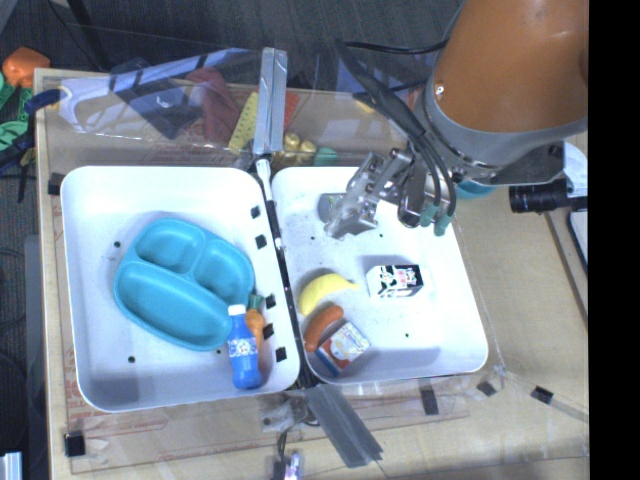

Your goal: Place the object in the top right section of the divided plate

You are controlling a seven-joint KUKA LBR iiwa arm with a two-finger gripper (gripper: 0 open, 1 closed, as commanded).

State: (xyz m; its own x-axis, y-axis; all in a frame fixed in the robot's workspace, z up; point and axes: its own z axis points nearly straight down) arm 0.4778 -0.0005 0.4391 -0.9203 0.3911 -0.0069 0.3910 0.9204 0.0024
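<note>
Pale wooden counter [520,368] seen from above at a slant, carrying two shallow white bins side by side, with loose clutter beyond the far rims. Judging by how things lie: barely started, nothing delivered yet. Over in the left bin [90,183], blue divided plate [170,308] with all three sections bare, the top right one included; just off its lower right edge, a small blue bottle [241,353] and an orange carrot-like piece [257,325], lying by the bin wall rather than on the plate. Across in the right bin [450,298], the likely candidates for pickup: yellow banana [322,290], black-and-white carton [396,280], a reddish sausage-like item [322,326] and a small packet [347,346] at the near edge. Cannot tell which of these counts as the object. Hanging over the far left part of that right bin, below the grey and orange arm [510,48]: claw [345,213], with nothing visibly in its hold; how far open, cannot tell at this angle. Banana and carton both lie nearer the camera than the claw, close but apart from it, banana toward the divider, carton toward the arm's side. Left to do, by this reading: grasp, lift, carry across the divider, release into the top right section.
</note>
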